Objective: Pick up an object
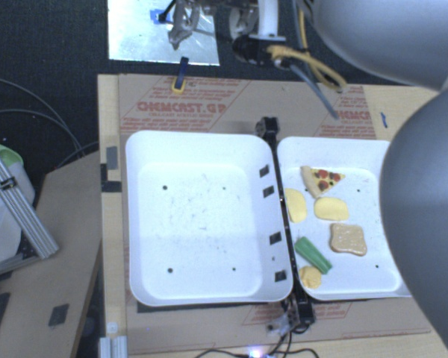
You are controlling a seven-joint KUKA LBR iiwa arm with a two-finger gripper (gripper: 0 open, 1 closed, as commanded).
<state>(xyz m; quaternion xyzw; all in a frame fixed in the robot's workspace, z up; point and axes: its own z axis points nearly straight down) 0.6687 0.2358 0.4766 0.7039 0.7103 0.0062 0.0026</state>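
The right bin holds several toy foods. A pizza slice lies near its back. In front of it are two yellow pieces. A slice of toast, a green piece and a small yellow piece lie toward the front. My gripper hangs at the top of the view, behind the left bin and far from the foods. I see nothing in it. The grey arm covers the right bin's right side.
A shiny metal plate lies behind the bench under the gripper. A small blue-and-yellow item rests on the cardboard behind the left bin. Metal rails stand at the left. Black clips line the divide between the bins.
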